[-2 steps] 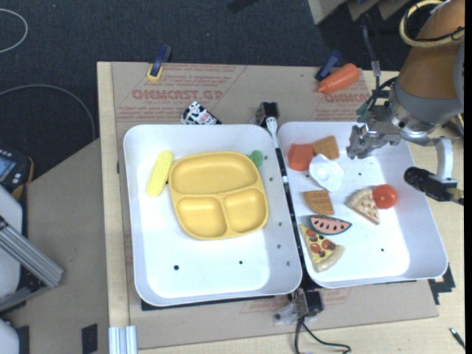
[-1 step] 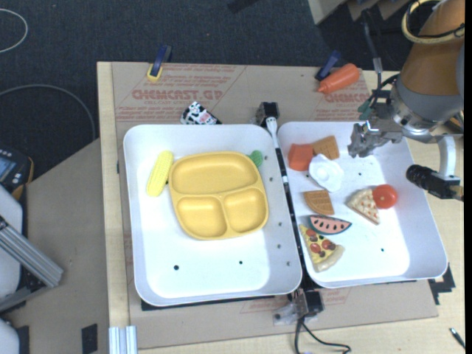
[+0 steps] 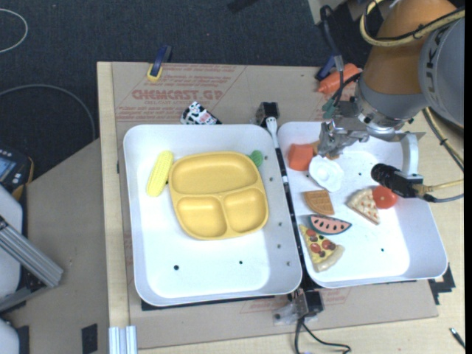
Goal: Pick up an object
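Hovering claw above round white fried egg, flat, glossy, finger state unclear, right bin.

Divided yellow tray: smooth plastic, satin sheen, soft highlights on the ridges. Left of the tray, corn cob: yellow plastic, ribbed texture. White bin holding the tray: smooth, slightly glossy plastic. Surface behind the tray: matt brown cardboard or fibreboard with red print. Right of the tray, pizza slice and watermelon slice: matt painted look. Pincer: bare grey metal, dull shine. Arm shell: glossy orange.
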Motion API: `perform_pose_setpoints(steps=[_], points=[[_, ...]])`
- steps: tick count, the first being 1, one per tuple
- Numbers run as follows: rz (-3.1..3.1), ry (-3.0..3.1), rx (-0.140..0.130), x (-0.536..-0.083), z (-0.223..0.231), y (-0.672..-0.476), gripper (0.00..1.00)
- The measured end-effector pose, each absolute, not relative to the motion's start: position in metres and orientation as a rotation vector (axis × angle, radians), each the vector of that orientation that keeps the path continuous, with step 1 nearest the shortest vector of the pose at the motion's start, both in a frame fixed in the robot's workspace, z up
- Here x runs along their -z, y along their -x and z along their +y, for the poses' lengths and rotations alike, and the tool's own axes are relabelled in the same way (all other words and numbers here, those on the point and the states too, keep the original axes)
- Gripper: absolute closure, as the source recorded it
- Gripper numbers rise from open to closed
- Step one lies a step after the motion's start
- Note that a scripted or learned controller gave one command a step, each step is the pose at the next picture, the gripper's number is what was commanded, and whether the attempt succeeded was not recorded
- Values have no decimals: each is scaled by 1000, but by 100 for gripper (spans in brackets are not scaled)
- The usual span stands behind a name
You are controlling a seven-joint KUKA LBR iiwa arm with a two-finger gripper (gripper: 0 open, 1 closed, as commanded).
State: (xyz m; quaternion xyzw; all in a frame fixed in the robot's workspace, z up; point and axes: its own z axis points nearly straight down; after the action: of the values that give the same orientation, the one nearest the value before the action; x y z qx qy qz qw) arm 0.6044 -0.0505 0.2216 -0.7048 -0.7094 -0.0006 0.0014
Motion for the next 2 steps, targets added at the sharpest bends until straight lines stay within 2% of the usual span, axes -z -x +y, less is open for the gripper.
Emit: perform_pose_setpoints(steps=[1,2], points=[[-2230,2216,6,-217,4,-627,100],[-2229,2217,7,-236,43,-631,100]])
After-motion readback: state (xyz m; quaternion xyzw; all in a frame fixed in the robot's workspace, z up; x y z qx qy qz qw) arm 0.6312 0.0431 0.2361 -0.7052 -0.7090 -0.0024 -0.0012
